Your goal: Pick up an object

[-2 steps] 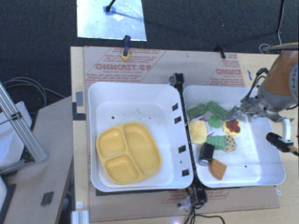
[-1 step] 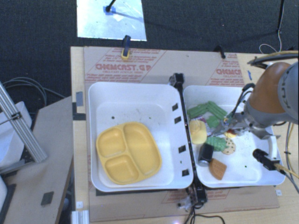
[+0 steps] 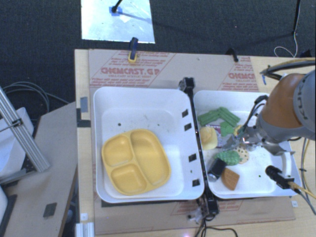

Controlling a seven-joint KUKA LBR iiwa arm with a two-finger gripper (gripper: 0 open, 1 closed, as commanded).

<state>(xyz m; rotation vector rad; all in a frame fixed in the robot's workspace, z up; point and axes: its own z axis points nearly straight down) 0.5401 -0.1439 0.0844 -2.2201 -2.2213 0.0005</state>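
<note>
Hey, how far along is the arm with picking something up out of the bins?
Done: the arm has reached into the right bin. In hand: the gripper sits low among the green pieces and the round cookie-like item; nothing is visibly between its fingers. Left: grasping and lifting an object.

Green toy pieces (image 3: 219, 116) lie flat beyond the jaws. A pale yellow object (image 3: 208, 137) rests just left. A green-and-cream piece (image 3: 233, 156), black block (image 3: 216, 168) and brown wedge (image 3: 230, 178) lie nearer.
</note>
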